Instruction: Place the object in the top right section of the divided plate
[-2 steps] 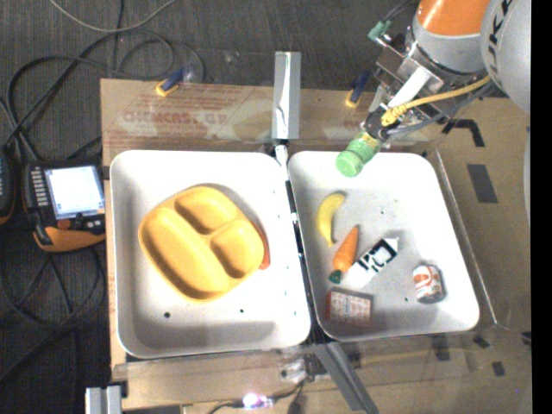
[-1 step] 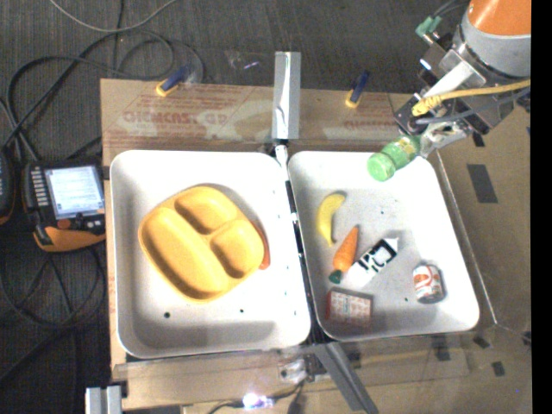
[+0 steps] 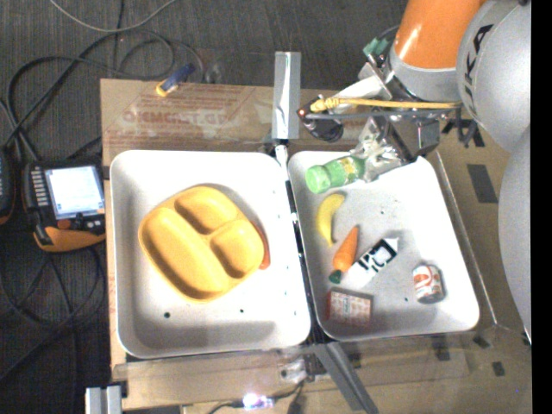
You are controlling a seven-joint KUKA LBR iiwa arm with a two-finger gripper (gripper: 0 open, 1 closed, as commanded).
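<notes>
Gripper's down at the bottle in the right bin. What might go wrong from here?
1. The green bottle lies tilted against the right bin's top corner; it may roll or slip as the gripper closes.
2. The banana and carrot lie nearby and may get bumped.
3. The yellow divided plate sits askew, so its top right section is easily misjudged.

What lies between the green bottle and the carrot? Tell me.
In the camera view, the banana lies between the green bottle and the carrot, in the right bin.
</notes>
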